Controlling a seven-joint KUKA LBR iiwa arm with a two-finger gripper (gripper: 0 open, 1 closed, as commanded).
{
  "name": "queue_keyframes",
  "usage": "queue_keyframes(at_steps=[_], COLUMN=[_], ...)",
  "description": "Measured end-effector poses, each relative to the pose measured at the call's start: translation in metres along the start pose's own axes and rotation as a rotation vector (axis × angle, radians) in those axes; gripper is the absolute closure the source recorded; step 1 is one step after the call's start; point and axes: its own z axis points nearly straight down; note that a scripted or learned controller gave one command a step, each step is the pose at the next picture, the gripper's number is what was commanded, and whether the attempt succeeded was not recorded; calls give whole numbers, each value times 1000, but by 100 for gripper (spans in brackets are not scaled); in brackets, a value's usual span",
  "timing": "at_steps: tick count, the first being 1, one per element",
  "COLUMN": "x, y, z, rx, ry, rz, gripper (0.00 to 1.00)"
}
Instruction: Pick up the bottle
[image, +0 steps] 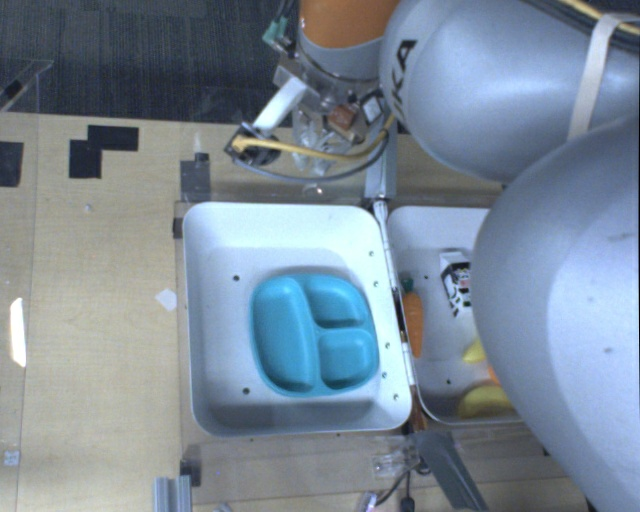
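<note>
Bin (210, 300) holds blue tray (313, 333).

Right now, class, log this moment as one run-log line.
gripper: above bins' far edge, raised | fingers: unclear | blue tray: left bin | bottle: unidentified

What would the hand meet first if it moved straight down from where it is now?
Probably the bench just behind the left bin's far rim, not the blue divided tray. The hand hangs above that strip, though depth is unclear from this slant.
</note>
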Motion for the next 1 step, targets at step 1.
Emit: queue_keyframes(at_steps=[1], x=[9], y=[-20], z=[-82], rx=[-1], ry=[4], rz=[243], gripper=[100])
